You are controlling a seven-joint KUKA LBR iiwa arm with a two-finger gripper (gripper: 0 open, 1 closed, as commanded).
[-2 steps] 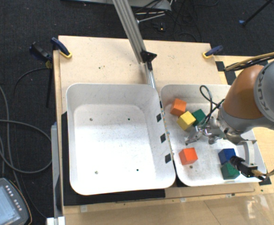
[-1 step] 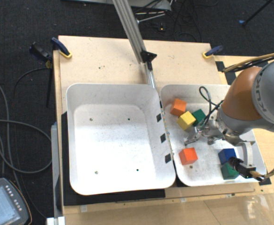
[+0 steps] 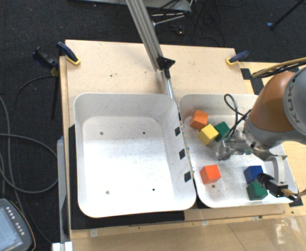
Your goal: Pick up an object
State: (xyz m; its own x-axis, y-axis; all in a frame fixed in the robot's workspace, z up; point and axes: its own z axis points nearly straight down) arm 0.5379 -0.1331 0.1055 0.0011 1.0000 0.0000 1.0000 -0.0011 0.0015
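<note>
The right bin (image 3: pixel 194 102) holds several small blocks: an orange one (image 3: pixel 199 119) at the back, a yellow one (image 3: pixel 208 134) just in front of it, a green one (image 3: pixel 222 129) beside the yellow, an orange-red one (image 3: pixel 211 173) near the front, and a blue one (image 3: pixel 253 173) with a green one (image 3: pixel 257 191) at the front right. My gripper (image 3: pixel 227 151) hangs over the middle of this bin, just right of and below the yellow block, close to the green block at the back. Nothing shows between its fingers.
The left bin (image 3: pixel 85 109) lies beside the right one, sharing a raised rim (image 3: pixel 183 150) with black clips. A metal pole (image 3: pixel 145 27) slants in from the top over the bench. Blue-yellow clamps (image 3: pixel 68 54) (image 3: pixel 236 58) sit at the back corners.
</note>
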